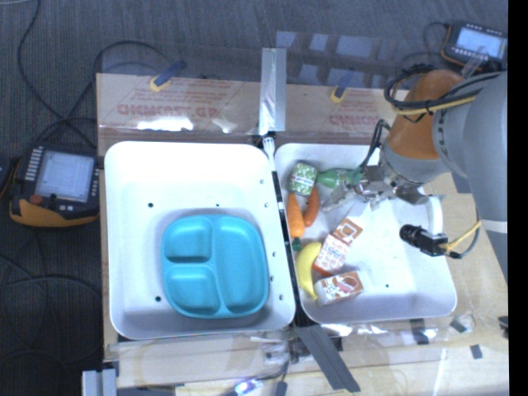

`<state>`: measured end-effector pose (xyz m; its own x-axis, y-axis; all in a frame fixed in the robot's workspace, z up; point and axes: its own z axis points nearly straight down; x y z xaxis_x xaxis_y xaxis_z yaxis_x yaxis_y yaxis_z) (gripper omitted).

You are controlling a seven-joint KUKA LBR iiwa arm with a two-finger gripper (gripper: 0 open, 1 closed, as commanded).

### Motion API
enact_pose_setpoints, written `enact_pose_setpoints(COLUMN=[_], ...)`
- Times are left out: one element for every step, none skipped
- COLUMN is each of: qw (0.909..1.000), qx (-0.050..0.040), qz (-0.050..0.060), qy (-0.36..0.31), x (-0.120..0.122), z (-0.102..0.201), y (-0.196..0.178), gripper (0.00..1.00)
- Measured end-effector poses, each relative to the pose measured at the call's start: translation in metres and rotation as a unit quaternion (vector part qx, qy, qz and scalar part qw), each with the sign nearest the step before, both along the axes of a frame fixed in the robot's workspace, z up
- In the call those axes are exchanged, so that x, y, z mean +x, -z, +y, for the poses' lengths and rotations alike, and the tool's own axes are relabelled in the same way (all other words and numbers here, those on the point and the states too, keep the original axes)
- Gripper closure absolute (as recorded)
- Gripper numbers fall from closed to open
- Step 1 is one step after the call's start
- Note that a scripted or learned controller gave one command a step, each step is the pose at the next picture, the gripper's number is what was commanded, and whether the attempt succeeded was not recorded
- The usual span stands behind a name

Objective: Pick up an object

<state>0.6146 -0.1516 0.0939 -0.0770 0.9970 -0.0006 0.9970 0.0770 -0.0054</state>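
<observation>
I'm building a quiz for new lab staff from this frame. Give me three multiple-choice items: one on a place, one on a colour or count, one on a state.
1. Where does the divided tray lie?
A. In the left bin
B. In the right bin
C. On the floor

2. What colour is the tray?
A. Red
B. Blue
C. Black

3. How do the two carrots lie?
A. At opposite corners of the right bin
B. One in each bin
C. Side by side, near the right bin's left wall

Answers:
1. A, since it sits in the left bin, with the food items over in the right bin.
2. B, the tray is light blue against the white bin.
3. C, both orange carrots lie together just below the green carton, beside the wall between the bins.
</observation>
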Motion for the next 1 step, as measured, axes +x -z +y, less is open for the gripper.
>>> enact_pose_setpoints(qw=[0.9994], qx=[0.0005], qz=[-0.002], qy=[-0.034], x=[-0.0806], z=[0.0554], y=[0.0024], gripper=[0.00])
